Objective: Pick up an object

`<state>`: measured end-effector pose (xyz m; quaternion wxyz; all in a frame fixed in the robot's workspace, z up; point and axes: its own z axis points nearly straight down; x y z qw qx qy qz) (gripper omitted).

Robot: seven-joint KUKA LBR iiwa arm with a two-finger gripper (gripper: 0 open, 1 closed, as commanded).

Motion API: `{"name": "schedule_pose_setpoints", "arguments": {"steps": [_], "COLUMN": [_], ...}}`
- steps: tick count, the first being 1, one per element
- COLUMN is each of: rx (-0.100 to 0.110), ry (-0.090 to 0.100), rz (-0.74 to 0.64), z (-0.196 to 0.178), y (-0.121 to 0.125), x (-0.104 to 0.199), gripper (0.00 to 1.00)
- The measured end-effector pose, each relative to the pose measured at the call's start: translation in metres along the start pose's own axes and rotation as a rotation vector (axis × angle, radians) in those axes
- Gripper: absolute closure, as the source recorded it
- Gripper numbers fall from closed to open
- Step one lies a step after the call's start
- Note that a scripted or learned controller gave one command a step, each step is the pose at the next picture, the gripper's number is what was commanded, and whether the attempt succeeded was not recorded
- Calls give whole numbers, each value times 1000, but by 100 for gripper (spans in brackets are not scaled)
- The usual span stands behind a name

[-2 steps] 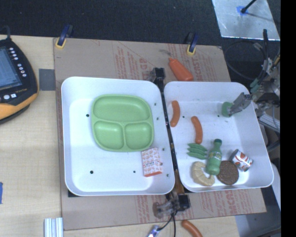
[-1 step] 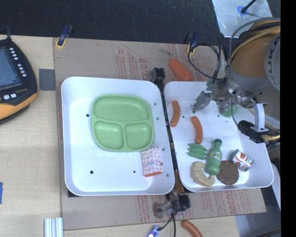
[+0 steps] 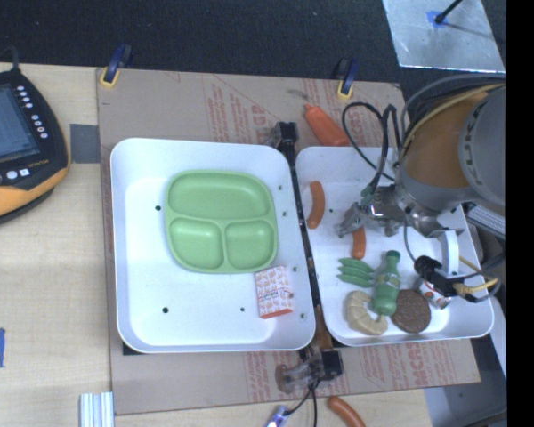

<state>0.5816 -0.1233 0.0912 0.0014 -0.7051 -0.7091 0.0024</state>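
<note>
My gripper (image 3: 358, 216) hangs over the middle of the right bin (image 3: 481, 327), open, with nothing between its fingers. Just below it lies a small red piece (image 3: 360, 244). A brown sausage (image 3: 316, 203) lies to its left near the bin's left wall. Toward the front are green bean pods (image 3: 354, 271), a green bottle (image 3: 386, 285), a pale croissant (image 3: 363, 313) and a brown round cookie (image 3: 412, 310). The arm covers the bin's right part.
The left bin (image 3: 138, 238) holds a green divided plate (image 3: 221, 220) and a small red-and-white packet (image 3: 273, 291). An orange carrot (image 3: 324, 124) lies behind the right bin. A teach pendant (image 3: 18, 145) sits far left. Cables (image 3: 449, 278) trail by the wrist.
</note>
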Motion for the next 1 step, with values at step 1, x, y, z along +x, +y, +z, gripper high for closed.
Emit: {"name": "schedule_pose_setpoints", "arguments": {"steps": [1], "rx": [0], "ry": [-2], "rz": [-4], "z": [-11], "y": [0], "x": [-1], "gripper": [100]}}
